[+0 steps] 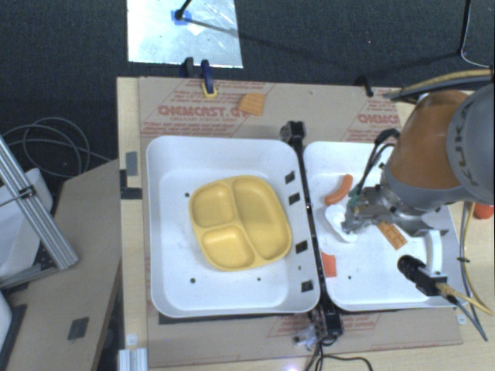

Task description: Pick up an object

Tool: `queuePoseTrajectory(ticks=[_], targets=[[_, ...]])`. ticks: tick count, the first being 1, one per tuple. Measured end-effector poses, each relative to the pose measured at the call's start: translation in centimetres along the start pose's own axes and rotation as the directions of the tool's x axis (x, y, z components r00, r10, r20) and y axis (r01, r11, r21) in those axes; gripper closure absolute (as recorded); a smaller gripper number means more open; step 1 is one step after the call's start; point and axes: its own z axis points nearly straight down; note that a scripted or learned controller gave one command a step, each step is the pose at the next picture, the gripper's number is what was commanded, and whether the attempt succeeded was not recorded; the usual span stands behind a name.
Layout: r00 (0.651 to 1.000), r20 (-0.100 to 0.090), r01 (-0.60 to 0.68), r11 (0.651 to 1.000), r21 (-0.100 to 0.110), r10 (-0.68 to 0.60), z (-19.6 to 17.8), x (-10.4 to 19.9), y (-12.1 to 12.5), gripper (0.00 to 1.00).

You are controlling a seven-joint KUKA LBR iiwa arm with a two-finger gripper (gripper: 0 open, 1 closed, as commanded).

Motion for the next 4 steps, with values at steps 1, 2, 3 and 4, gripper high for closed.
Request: queuePoseTrajectory(ticks=[1,2,3,4], targets=[[1.0,0.001,0.003,1.0,-0.012,-0.003,-0.7,0.1,0.3,0.0],[1.0,-0.004,0.014,1.0,-0.008,-0.014,0.0,8.6,-2.8,0.0],[1.0,0.005,0.0,1.0,-0.021,0.0,-0.3,1.5,7.8,0.0],[1.0,0.0,-0.001,1.0,-0.006,0.001,0.0,0.1,-1.8,0.0]])
